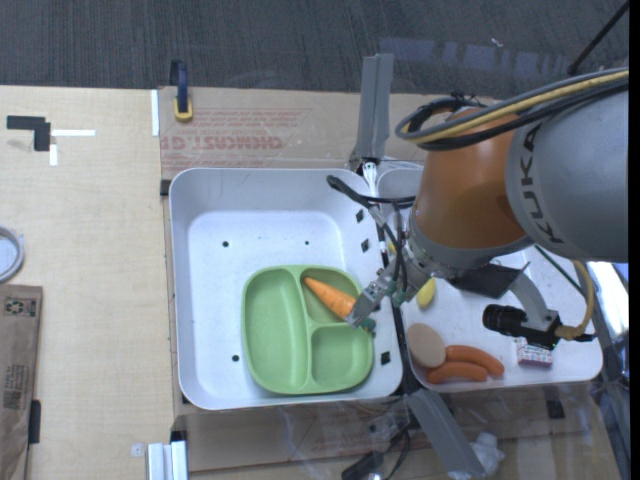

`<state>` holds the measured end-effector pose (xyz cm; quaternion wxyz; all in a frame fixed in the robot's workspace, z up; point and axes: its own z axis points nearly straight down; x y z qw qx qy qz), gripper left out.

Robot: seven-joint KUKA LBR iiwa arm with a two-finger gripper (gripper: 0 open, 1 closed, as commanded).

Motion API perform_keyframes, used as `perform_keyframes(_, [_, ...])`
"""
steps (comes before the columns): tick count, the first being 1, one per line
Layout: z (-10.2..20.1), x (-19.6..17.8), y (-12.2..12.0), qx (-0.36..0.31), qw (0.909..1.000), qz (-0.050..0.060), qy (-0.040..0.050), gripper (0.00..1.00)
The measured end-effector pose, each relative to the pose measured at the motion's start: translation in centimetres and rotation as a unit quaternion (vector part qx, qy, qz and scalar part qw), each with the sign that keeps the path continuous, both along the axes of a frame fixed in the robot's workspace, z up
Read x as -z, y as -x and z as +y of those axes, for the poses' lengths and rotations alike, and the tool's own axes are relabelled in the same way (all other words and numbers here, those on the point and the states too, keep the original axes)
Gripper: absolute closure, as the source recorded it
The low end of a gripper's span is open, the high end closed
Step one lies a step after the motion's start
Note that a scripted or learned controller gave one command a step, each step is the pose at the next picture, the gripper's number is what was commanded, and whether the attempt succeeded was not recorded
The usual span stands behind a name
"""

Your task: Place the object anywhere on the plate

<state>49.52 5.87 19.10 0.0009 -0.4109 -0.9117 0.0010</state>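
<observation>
Overhead view of the bench; the grey arm (560,183) bears the letters "KUK" on its casing, and reversed red print on the cardboard sheet (240,133) behind the bins cannot be made out for certain. The gripper (366,306) sits at the right rim of the green divided plate (305,340) in the left bin (200,268); its fingers close about the thick end of a toy carrot (328,296), which lies tilted in the plate's upper right compartment; the plate's large left compartment and lower right compartment offer open room. In the right bin (575,363) lie a sausage (465,364), a tan round piece (427,345) and a yellow item (427,291), near the dividing wall.
</observation>
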Motion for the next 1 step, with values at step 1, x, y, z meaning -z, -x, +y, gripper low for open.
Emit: perform_keyframes(1, [-1.44,-2.48,0.62,-0.164,0.9865,-0.002,-0.0003,0.0])
